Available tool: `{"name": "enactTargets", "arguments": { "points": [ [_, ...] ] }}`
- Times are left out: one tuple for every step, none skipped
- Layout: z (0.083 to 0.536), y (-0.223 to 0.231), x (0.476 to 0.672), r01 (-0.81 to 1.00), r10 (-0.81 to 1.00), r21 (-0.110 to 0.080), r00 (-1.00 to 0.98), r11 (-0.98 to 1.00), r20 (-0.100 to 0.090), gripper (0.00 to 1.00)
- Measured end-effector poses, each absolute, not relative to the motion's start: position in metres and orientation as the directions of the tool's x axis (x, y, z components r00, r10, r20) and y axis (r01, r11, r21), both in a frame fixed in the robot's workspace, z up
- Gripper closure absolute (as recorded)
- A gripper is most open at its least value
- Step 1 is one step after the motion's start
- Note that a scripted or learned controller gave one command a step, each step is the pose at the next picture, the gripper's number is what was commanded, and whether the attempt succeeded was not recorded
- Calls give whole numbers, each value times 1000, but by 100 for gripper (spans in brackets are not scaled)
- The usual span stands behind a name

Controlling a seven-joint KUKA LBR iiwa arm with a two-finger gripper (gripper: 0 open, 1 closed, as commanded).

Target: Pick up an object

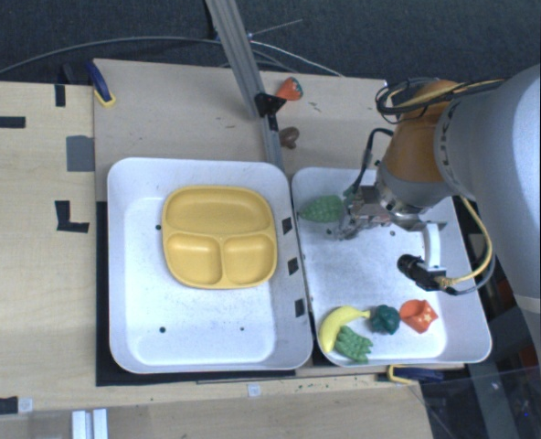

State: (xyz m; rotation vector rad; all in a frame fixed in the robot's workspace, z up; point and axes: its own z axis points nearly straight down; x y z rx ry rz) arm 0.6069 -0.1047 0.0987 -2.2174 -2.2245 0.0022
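Observation:
My gripper is low in the right bin, near its back left part, reaching in from the right under the orange-banded wrist. A flat green leafy toy lies just left of the fingertips, close to or touching them. At the bin's front lie a yellow banana, a light green toy, a dark green toy and an orange toy.
The left bin holds a yellow divided plate. A grey pole rises behind the bins with an orange clip. A black cable connector hangs over the right bin.

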Motion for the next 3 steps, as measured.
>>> {"name": "enactTargets", "arguments": {
  "points": [
    [142, -104, 602, 1000, 1000, 1, -1, 1, 0, 100],
    [185, -104, 606, 1000, 1000, 3, -1, 1, 0, 100],
    [238, -104, 607, 1000, 1000, 4, -2, 2, 0, 100]
  ]
}}
